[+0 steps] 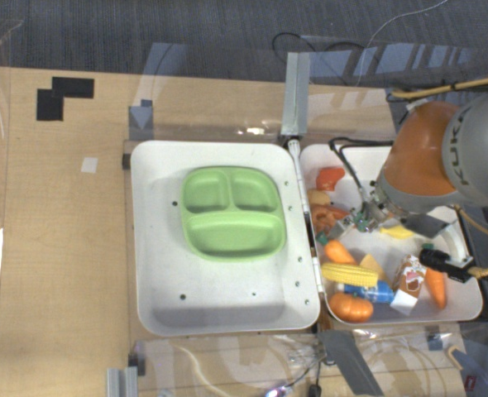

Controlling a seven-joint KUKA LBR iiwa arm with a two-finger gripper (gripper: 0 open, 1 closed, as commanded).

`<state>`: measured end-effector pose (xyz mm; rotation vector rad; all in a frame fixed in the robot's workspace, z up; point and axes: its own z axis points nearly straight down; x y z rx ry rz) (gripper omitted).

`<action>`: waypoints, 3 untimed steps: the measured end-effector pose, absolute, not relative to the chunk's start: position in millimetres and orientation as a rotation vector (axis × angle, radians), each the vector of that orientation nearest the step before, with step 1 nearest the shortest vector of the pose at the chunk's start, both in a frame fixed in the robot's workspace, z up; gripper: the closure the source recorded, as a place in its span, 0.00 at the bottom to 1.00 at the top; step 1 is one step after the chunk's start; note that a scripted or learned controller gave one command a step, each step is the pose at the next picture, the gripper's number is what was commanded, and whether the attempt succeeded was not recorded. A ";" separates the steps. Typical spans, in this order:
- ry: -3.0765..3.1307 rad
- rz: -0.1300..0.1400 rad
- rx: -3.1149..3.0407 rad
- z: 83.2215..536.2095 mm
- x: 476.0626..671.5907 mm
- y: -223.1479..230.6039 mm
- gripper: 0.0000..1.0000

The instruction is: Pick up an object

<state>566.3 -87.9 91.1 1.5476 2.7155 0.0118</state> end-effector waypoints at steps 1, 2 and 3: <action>2.743 0.005 1.519 203.9 560.4 -90.9 0.00; 2.775 0.002 1.467 124.5 566.6 -92.6 0.00; 2.755 0.010 1.480 103.2 597.2 -110.7 0.00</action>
